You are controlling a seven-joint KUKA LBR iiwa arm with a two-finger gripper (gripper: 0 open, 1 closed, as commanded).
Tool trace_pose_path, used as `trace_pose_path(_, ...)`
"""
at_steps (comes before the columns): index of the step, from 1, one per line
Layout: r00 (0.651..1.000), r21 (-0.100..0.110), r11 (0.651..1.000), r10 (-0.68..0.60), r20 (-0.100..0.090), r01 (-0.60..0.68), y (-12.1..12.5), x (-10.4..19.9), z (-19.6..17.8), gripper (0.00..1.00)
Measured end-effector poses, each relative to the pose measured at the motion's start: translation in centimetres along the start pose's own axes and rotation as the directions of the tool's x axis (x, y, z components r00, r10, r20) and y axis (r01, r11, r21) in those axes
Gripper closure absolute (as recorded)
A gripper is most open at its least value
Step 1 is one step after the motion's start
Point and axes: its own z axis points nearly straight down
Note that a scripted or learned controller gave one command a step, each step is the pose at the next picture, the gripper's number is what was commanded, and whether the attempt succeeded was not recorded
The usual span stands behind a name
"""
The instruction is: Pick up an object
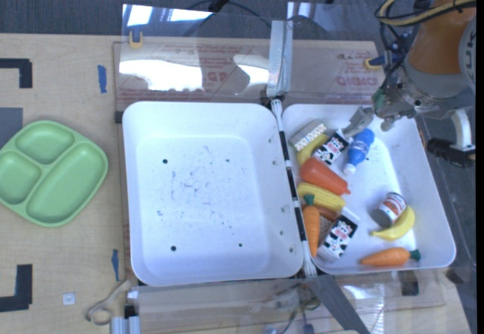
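Right bin crowded along its left side, arm hanging over its far right corner.

The right bin (435,208) is carrying all the objects: a blue bottle (358,149), two small cow-print cartons (330,149) (338,237), corn (322,196), carrots (388,256) (324,175), a banana (396,226) and a small can (389,206), most of them crowding toward the divider, leaving bare floor along the right wall. The left bin (204,181) is lying open across its whole floor. A green divided plate (50,171) is sitting on the bench well apart to the left. The arm is reaching in from the upper right, its orange band showing above the wrist, and the gripper (364,119) is hovering just above the blue bottle near the bin's far edge. Whether its jaws are spread or closed cannot be made out, and nothing is visibly held.
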Motion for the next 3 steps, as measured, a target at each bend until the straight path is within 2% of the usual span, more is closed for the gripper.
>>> trace_pose_path(1,0.987,-0.019,0.987,-0.159,0.007,0.159,1.8,-2.6,5.6,0.00)
trace_pose_path(2,0.999,-0.010,0.999,0.038,0.006,-0.038,0.1,-5.3,5.4,0.00)
trace_pose_path(3,0.997,-0.001,0.997,-0.076,0.001,0.076,-2.4,-1.2,8.3,0.00)
